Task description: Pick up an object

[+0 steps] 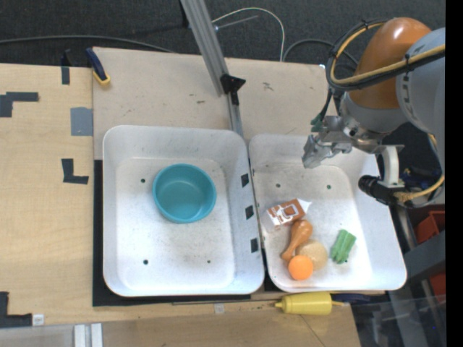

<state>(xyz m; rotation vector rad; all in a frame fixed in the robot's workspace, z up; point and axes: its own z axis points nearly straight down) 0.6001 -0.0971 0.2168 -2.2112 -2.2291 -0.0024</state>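
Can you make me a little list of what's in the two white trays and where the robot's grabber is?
left bin: a teal bowl, upright
right bin: small packet, chicken drumstick toy, orange ball, pale round thing, green toy
cluster: drumstick, ball and pale thing bunched together
outside the bins: yellow bottle on the bench by the right bin's near edge
gripper: above the right bin's far part, away from the toys
holding: nothing seen

2 bins (116, 194), 1 bowl (184, 192), 5 food items (307, 241), 1 bottle (307, 304)
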